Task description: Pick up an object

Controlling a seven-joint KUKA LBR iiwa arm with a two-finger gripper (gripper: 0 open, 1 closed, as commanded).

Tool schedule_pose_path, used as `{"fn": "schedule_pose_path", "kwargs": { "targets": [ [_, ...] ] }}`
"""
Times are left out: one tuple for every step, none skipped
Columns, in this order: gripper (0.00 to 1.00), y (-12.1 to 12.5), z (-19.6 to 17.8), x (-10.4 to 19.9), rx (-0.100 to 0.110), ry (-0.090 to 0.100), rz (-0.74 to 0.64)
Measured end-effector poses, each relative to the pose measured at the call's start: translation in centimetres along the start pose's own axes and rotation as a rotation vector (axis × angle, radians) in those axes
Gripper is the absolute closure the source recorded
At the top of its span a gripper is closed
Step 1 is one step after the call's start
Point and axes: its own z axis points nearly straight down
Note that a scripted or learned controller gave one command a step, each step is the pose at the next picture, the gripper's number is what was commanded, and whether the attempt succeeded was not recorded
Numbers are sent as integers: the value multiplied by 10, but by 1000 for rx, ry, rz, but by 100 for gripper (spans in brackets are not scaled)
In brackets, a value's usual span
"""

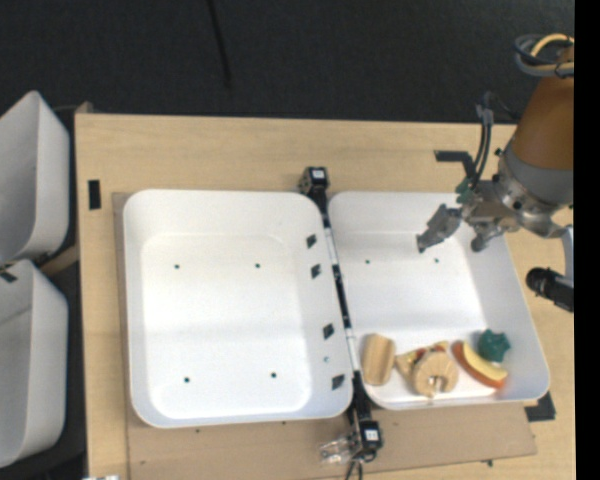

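Toys (435, 363) (right bin's (400, 218) near wall), pincer (450, 223) apart.

Four small objects lie in a row along the near edge of the right bin (500, 298): a tan wooden block (378, 358), a pale wooden piece (427, 369), a red-and-cream apple slice (478, 366), and a green item (494, 344) touching that slice.
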Motion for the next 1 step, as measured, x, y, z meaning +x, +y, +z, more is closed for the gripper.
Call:
{"fn": "schedule_pose_path", "kwargs": {
  "targets": [
    [0,-53,-58,67,-4,3,-7]
  ]
}}
